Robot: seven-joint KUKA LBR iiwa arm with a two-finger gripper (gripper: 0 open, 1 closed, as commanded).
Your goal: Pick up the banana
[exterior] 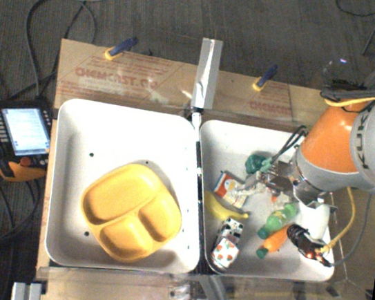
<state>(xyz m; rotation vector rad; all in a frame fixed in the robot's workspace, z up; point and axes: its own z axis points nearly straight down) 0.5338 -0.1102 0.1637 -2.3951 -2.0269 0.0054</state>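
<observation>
The banana lies in the right bin, close to its left wall, partly under a red and white carton. My gripper hangs low over the middle of that bin, just right of the carton and up and right of the banana. Nothing of the banana is seen in its grasp.
Around the gripper are a teal object, a green bottle, an orange carrot-like piece and a patterned white carton below the banana. The left bin holds a yellow divided plate.
</observation>
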